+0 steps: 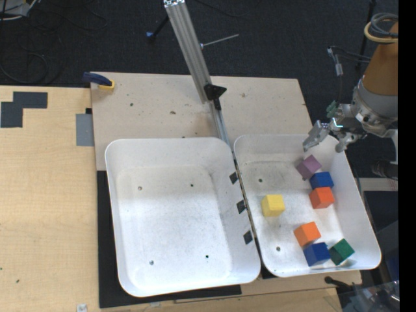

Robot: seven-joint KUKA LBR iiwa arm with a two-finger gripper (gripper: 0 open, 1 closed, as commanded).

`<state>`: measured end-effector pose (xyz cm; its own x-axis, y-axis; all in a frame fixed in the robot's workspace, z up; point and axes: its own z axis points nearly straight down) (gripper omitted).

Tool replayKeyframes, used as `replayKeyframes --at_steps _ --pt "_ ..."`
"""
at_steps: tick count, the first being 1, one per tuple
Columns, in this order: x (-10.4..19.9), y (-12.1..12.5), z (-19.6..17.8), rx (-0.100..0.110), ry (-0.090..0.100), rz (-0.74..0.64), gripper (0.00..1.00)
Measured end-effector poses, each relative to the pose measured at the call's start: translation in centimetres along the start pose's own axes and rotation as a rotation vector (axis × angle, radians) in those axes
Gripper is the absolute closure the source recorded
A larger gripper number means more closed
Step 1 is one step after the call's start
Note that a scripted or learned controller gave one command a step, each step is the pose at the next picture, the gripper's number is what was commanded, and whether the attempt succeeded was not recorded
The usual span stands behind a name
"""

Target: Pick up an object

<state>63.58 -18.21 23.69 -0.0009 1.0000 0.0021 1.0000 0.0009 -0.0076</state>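
The gripper (328, 137) hovers over the right bin's (364, 236) far edge, fingers apart and holding nothing. Just below sits the purple cube (308, 167), beside a blue one (322, 180). Approach stage, it seems; next comes a straight descent over purple.

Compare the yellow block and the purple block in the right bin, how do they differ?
The yellow block is bright yellow; the purple block is dull purple. The yellow block sits alone near the right bin's left side, while the purple block lies toward the far right, right next to a blue block, just below the gripper. Both are small cubes of similar size resting on the bin floor.
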Motion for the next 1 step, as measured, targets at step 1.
replayKeyframes --at_steps 1 --pt "0.04 0.10 -0.33 -0.005 -0.002 -0.004 0.00"
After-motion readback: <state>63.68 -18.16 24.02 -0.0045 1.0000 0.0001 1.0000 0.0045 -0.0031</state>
